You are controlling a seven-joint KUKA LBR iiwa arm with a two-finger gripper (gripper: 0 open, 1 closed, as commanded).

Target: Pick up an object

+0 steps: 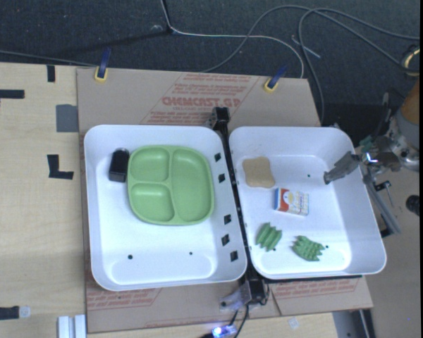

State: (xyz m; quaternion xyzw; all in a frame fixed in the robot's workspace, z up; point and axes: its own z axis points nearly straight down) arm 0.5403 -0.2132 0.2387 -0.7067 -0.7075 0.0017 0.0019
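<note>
The right bin (352, 259) holds a tan slice of bread (258, 172), a small white box with red and blue print (291, 201), a green pod cluster (268, 236) and a green leafy piece (308, 248). My gripper (356, 175) hangs over that bin's right rim, above and right of the box. It is open with nothing between its fingers. One dark finger (336, 171) points left over the bin floor. The bread lies well to its left.
The left bin (99, 210) carries a green divided plate (171, 184) and a small black block (118, 165) beside it. Black clips (227, 220) run along the seam between the bins. Cables (282, 20) trail across the dark floor behind the bench.
</note>
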